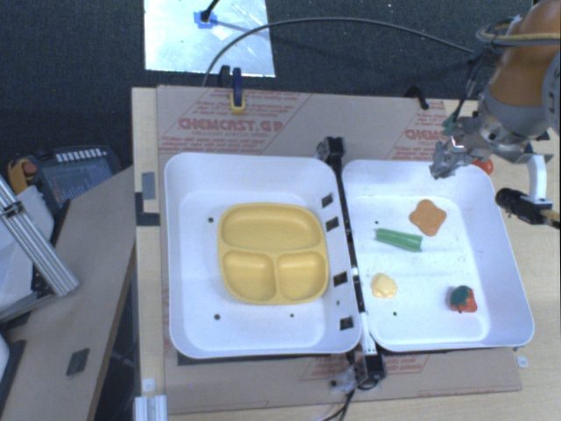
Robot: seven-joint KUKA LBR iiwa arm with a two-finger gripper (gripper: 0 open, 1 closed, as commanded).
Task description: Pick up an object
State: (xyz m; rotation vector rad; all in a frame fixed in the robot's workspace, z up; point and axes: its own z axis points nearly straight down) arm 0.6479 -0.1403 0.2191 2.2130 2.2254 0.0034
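Observation:
In the right bin (504, 235) lie an orange-brown flat piece (428, 217), a green stick (399, 239), a small pale yellow lump (383, 285) and a red and green toy (464, 299). My gripper (444, 163) hangs over the bin's far edge, above and a little right of the orange-brown piece, well apart from it. Nothing shows between its fingers.
The left bin (188, 235) holds a yellow tray (270, 253) with three compartments. A black divider strip (344, 235) runs between the bins. Cardboard lies under both bins, with a clamp (237, 90) at the back.

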